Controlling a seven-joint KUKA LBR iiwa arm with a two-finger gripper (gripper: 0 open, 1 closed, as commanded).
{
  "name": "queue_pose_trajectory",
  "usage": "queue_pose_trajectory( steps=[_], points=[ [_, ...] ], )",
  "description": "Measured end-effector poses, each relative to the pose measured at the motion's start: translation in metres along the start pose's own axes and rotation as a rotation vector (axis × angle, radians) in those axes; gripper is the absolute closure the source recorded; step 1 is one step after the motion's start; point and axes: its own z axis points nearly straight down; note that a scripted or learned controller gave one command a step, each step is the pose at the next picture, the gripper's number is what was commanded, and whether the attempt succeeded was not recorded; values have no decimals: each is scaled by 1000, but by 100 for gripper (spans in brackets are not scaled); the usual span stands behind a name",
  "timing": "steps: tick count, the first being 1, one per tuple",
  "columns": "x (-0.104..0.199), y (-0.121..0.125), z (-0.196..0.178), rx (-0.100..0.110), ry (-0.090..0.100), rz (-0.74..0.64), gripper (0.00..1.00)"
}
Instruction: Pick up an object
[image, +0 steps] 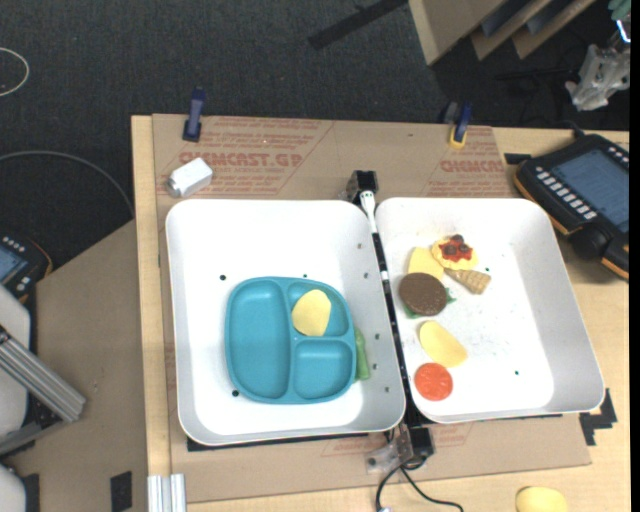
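In the right bin (556, 300) lies a cluster of toy food. A brown round patty (423, 293) sits at its left side, with a yellow wedge (422, 262) just behind it. A yellow piece with a red top (456, 247) and a tan ridged piece (468, 279) lie beside them. Nearer the front are a yellow oval (441, 343) and a red-orange disc (433, 381). The left bin (200, 260) holds a teal divided plate (262, 340) with a yellow piece (312, 313) in its upper right compartment. A green strip (361, 355) rests at the plate's right edge.
A small white block (190, 177) lies on the cardboard behind the left bin. Clamps (194, 114) (459, 124) grip the board's far edge. A black handheld pendant (580, 190) sits at the right. A yellow object (540, 498) lies at the bottom right.
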Motion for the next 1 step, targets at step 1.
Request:
queue_pose_trajectory(
  steps=[1],
  points=[
    [-50,-35,106,26,4,13,100]
  ],
)
